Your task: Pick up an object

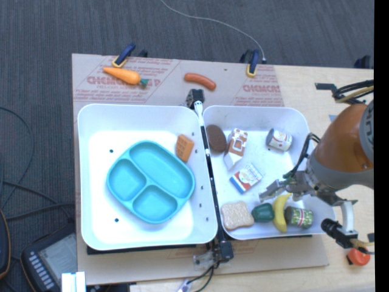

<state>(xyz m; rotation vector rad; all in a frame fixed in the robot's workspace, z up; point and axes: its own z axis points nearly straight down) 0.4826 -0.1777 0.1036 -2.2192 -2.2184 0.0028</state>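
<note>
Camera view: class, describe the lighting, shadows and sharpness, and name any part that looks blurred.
Camera view: soft, even light; the white bins are bright without harsh glare; the blue tray casts a faint shadow; the toy food is fairly sharp, while the gripper near the banana looks slightly smeared.

Left bin (85, 163) holds a divided tray (151, 181), with a wedge (185, 147) just beside its upper right. Right bin (298, 117) holds a can (279, 140), cartons (237, 142), bread slice (236, 215), banana (280, 212). Behind the bins lie a carrot (124, 75) and sausage (200, 81).

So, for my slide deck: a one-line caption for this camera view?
KUKA arm's gripper hovers over toy food in the right bin; blue tray sits left.
</note>
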